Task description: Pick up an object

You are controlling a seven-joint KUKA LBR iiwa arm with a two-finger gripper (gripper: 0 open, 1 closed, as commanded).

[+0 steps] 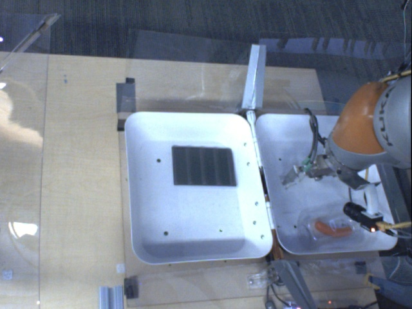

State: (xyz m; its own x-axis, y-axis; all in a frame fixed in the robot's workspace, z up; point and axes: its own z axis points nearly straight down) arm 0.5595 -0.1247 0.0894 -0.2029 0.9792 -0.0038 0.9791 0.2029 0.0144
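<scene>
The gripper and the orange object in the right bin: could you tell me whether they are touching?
Apart. The camera view shows bare white bin floor between the gripper and the orange object, which lies nearer the right bin's front edge.

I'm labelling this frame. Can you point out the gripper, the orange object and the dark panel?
gripper [293,176]: camera view, at its fingertips.
orange object [333,228]: camera view, middle of its body.
dark panel [203,166]: camera view, centre of the rectangle.

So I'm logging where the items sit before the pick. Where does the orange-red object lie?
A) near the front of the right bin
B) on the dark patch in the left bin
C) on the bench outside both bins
A: the orange-red object lies on the right bin's floor near its front edge, in front of the hand.
</scene>
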